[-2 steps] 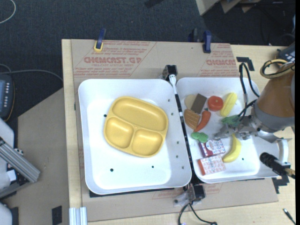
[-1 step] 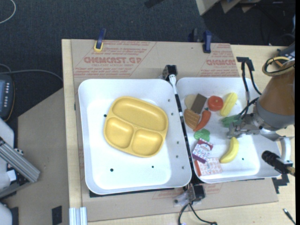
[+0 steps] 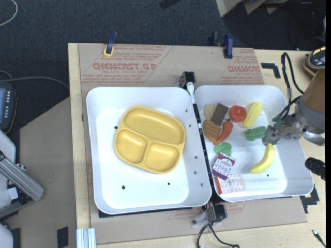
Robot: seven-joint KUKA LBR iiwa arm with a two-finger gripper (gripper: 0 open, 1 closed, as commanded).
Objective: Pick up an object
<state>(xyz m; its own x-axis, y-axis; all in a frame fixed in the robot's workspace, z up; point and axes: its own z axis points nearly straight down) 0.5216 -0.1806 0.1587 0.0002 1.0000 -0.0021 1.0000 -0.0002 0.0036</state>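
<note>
Table (image 3: pixel 77 138): tan board bearing two shallow white bins side by side.

Left bin (image 3: pixel 103 190): holds one yellow divided plate (image 3: pixel 150 139), three compartments, lying near the bin's centre.

Right bin (image 3: pixel 295 182): holds the small items. Toward 12 o'clock, a red tomato (image 3: pixel 237 113), with a yellow corn-like piece (image 3: pixel 252 114) just beside it at 3 o'clock and a brown block (image 3: pixel 219 113) at 9 o'clock. Below these, an orange waffle-like piece (image 3: pixel 211 130) touching a red chilli (image 3: pixel 225 132). A green vegetable (image 3: pixel 255 133) lies near centre. A small green piece (image 3: pixel 223 148) sits above a printed packet (image 3: pixel 224 166) and a pale card (image 3: pixel 234 183) toward 6 o'clock.

Banana (image 3: pixel 264 159): yellow, lying in the right bin toward 4 o'clock.

Gripper (image 3: pixel 272 137): low over the right bin at 3 o'clock, tip just above the banana's upper end, beside the green vegetable. Whether the fingers are parted or closed cannot be told; nothing is seen between them.
</note>
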